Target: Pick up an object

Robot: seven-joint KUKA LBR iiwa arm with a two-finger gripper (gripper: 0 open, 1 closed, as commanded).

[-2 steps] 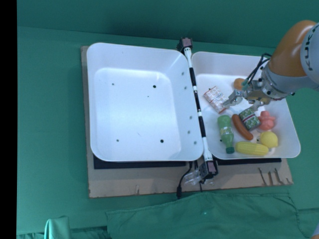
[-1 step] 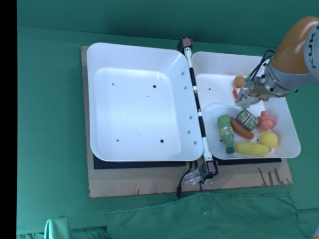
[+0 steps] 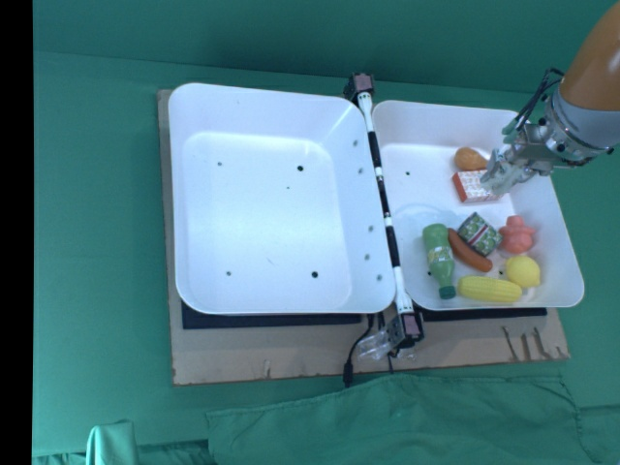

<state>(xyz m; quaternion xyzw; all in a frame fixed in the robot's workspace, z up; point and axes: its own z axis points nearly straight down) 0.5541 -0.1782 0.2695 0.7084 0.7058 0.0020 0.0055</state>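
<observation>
The right bin [image 3: 417, 134] holds several small toy items. An orange rounded piece [image 3: 470, 158] and a small red-and-white box [image 3: 472, 188] lie at its upper right. Lower down are a green bottle [image 3: 439, 258], a red sausage [image 3: 469, 251], a dark green packet [image 3: 479, 232], a red-pink toy [image 3: 517, 233], a yellow lemon [image 3: 523, 271] and a corn cob [image 3: 489, 289]. My gripper [image 3: 501, 175] hangs over the right bin, its tips at the right edge of the red-and-white box. Nothing shows between the fingers.
The left bin [image 3: 262, 201] lies beside the right one, parted by a black-and-white bar [image 3: 380, 177]. Both rest on a cardboard sheet [image 3: 291, 356] on green cloth. A cable clump [image 3: 387, 342] sits at the front between the bins.
</observation>
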